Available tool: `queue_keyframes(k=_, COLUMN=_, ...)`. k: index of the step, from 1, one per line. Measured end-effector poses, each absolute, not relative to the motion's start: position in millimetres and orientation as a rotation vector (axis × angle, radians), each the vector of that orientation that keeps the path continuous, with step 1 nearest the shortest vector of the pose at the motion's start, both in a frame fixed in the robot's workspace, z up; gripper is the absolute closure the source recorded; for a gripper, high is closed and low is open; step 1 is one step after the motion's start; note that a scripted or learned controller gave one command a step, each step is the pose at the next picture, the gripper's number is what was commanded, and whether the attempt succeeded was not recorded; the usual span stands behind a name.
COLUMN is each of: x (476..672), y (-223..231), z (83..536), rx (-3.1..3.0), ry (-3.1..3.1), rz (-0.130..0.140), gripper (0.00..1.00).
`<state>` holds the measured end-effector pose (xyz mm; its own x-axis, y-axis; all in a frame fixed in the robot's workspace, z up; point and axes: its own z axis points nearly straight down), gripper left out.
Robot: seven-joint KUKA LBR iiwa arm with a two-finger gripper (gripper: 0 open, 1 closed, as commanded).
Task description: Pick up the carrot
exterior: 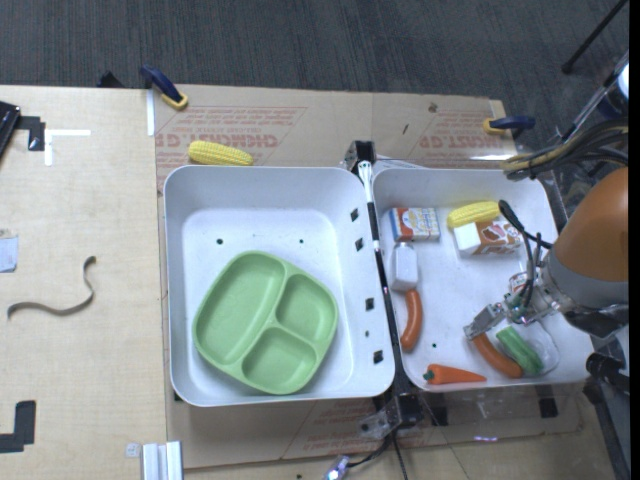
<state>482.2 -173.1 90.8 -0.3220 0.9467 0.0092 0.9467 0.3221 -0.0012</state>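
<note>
The carrot [458,375], orange with a small green top at its left end, lies flat along the front wall of the right bin [440,298]. My gripper [506,313] hangs low over the right part of that bin, up and to the right of the carrot and apart from it. Right below the gripper lie an orange sausage-like piece [496,356] and a green vegetable piece [520,349]. The arm's orange band [600,230] covers the bin's right edge.
The right bin also holds an orange-red sausage [410,320], a white block [404,267], a small food box [418,224], a corn cob [473,214] and a red-and-white carton [497,236]. A green divided plate [222,320] lies in the left bin. Another corn cob [220,153] rests behind it.
</note>
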Motion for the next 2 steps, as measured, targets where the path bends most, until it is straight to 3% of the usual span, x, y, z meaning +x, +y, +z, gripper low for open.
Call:
queue_keyframes(k=1, x=517.5, y=-112.3, z=91.3, rx=-1.954, ry=-2.461, rz=0.002, gripper=0.00)
queue_keyframes(k=2, x=497.1, y=-145.7, z=187.8, rx=-2.114, ry=-2.325, rz=0.005, gripper=0.00)
